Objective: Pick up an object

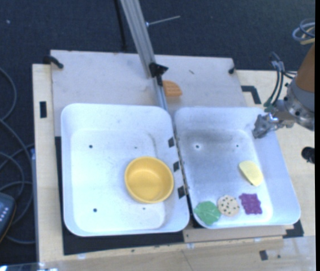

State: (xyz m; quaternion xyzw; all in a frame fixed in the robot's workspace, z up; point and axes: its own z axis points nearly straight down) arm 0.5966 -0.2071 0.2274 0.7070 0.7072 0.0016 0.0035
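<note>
Left of your end effector (260,126), which hovers at the right bin's (216,123) upper right rim with a grip state you cannot tell, sits a yellow bowl (148,179), while below it lie a yellow piece (251,173), green disc (207,212), purple piece (251,203) and cookie (228,205).

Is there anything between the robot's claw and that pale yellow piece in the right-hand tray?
Nothing visible. The gripper hangs over the upper right rim of the right bin, and only bare bin floor lies between it and the pale yellow piece. The other small pieces lie nearer the front edge.
</note>
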